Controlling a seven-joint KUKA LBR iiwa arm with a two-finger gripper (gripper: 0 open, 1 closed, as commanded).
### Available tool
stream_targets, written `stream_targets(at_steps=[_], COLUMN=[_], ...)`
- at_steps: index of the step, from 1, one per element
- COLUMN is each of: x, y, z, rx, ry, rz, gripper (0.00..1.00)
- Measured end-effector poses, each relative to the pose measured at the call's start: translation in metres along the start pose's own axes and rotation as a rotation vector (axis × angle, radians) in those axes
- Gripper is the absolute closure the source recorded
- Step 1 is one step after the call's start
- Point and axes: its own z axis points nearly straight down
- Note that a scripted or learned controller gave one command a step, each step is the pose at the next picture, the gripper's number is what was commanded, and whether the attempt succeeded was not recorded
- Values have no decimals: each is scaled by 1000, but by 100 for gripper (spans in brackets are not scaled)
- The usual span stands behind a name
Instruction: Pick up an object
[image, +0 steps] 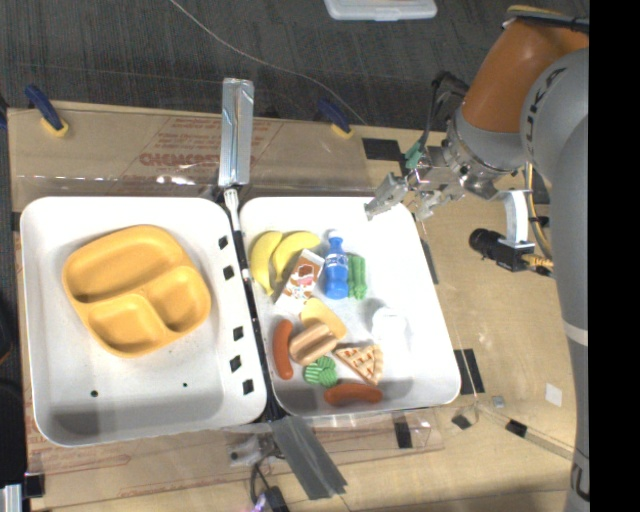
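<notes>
The grey arm with the orange band is seen entering from the right, above the bench's far right corner. Two shallow white bins are set side by side on the bench: the left white bin and the right white bin, touching along their inner edges. The left bin is occupied by a yellow plastic three-compartment tray, placed toward its far left part. The two-finger metal gripper is held over the far right corner of the right bin, just at its rim; fingers are seen slightly apart, nothing between them. Toy food is clustered in the right bin, from its far left corner down the middle to the near edge. A yellow toy banana bunch is at the far left. A blue toy bottle is just beside it, with a green toy piece touching on the bottle's right. A small red-and-white carton is between banana and bottle. A toy hot dog in a bun lies mid-bin, a red toy sausage on its left. A toy pizza slice is nearer the near edge, a green toy vegetable beside it, and a second red sausage is nearest the near edge. All items are well apart from the gripper.
</notes>
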Motion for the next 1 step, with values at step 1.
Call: stream_targets(at_steps=[1], x=[28], y=[-28], z=[99], rx=[6], ry=[2], rz=[167], gripper=[0])
